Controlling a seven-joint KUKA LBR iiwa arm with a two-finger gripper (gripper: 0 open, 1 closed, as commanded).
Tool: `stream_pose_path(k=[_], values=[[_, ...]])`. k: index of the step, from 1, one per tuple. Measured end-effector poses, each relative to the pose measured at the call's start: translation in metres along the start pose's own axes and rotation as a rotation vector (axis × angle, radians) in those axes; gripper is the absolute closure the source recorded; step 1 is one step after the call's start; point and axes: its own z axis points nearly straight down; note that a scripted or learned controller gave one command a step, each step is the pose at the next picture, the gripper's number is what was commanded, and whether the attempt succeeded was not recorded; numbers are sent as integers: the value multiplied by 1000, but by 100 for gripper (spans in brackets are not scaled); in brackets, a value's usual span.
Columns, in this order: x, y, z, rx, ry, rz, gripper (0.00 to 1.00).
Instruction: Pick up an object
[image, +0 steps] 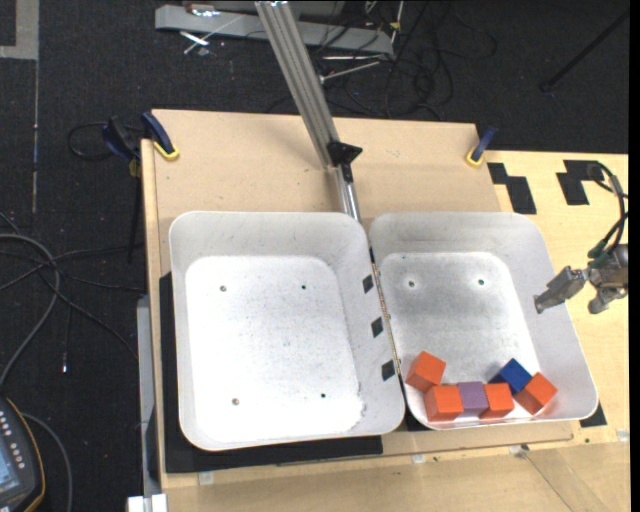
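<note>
While the gripper (562, 290) hangs at the right edge of the tabletop (250, 160), just over the right rim of the right bin (450, 250), its fingers are too small and blurred to tell whether they are released or clenched; nothing shows between them.

The blocks all lie in the right bin, bunched along its near edge. One orange block (427, 369) sits tilted, a little farther from the near rim than the rest. Just nearer the rim is a second orange block (445, 402), touching a purple block (471, 398) on its right. A third orange block (498, 399) lies against the purple one. A blue block (515, 375) sits just behind, between the third orange block and a fourth orange block (537, 393), which lies in the bin's near right corner. The gripper is well apart from all of them.

The left bin (270, 320) lies beside the right one, their rims touching along the middle of the tabletop. A metal pole (305, 85) slants across the far edge of the tabletop. Yellow clamps (165, 150) grip the far corners.
</note>
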Motion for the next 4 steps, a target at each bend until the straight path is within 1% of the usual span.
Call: stream_pose_path(k=[1, 2, 3, 4], values=[[-6, 80, 163, 5, 2, -5, 0], [-7, 132, 185, -4, -1, -5, 0], [-8, 170, 42, -11, -4, -5, 0], [-2, 108, 124, 11, 3, 3, 0]])
